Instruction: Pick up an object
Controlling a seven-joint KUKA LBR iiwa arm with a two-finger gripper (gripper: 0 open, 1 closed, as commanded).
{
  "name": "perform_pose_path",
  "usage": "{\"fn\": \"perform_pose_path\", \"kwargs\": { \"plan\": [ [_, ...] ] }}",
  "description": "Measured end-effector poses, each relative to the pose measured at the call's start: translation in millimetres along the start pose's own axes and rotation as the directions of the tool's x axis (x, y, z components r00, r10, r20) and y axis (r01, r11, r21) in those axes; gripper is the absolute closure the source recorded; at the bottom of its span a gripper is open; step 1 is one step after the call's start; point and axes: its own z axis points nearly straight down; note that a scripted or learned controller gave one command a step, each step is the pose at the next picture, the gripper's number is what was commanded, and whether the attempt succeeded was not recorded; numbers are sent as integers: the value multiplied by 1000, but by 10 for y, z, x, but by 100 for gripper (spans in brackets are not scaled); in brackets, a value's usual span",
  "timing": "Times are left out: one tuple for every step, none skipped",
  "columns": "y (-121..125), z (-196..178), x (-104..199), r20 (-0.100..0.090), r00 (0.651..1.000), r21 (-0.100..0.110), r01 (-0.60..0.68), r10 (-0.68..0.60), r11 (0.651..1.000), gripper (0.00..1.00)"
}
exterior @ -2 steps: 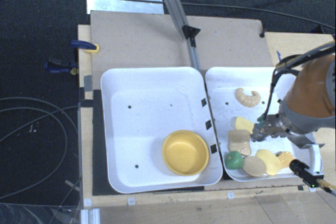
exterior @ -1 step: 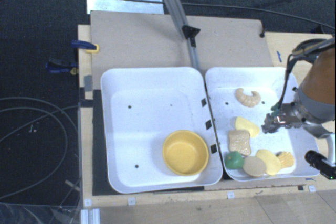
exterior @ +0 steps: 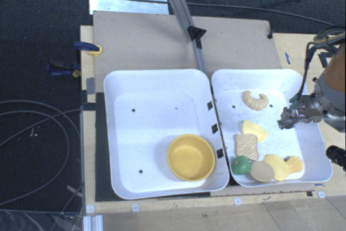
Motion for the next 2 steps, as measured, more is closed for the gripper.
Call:
{"fn": "perform_pose_path", "kwargs": {
  "plan": [
    [105,151,506,-4,1000,7,5,-5,1000,100],
    [257,89,1070,-4,1000,5,6,-6,1000,100]
  ]
}}
